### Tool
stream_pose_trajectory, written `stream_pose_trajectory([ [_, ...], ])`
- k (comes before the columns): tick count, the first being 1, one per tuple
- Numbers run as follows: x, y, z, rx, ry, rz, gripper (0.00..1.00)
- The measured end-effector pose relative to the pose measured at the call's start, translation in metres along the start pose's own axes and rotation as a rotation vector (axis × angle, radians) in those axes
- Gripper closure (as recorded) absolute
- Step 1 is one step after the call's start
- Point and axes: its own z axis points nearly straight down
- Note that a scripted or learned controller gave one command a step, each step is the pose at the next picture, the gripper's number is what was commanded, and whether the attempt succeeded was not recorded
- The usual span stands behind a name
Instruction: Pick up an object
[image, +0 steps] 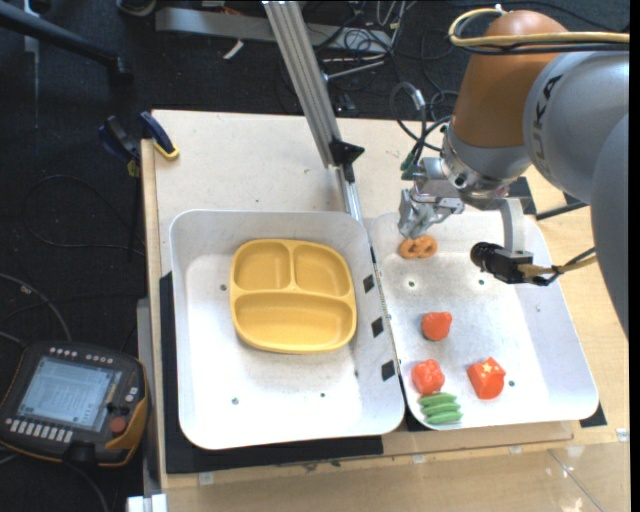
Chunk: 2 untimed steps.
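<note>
- Orange-brown and pretzel-shaped, a small toy (417, 246) lies near the far edge of the right bin (545, 330), close to that bin's border with the left bin (200, 300).
- Just above the pretzel toy hangs the pincer (418, 226) of the grey arm (540, 110); the fingers point down at the toy, but whether they are spread or pressed together cannot be told, nor whether they touch it.
- Nearer the camera than the pretzel toy, well apart from it, a red piece (436, 325) sits in the middle of the right bin.
- Further toward the near rim lie a second red piece (428, 376), a third red piece (486, 379) beside it, and a green pea pod (440, 407) at the rim itself.
- Left of the pretzel toy, in the left bin, rests a yellow divided plate (293, 296) with three compartments.
- Both bins stand side by side on the pale tabletop (240, 160).
- Off the tabletop, far left of the pretzel toy, a handheld control pendant (70, 400) lies on the dark floor.
</note>
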Motion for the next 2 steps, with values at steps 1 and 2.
stream_pose_trajectory([
  [1, 0.058, 0.0, -0.001, -0.001, 0.0, -0.001, 1.0],
  [2, 0.11, 0.009, -0.006, -0.003, 0.0, 0.0, 1.0],
])
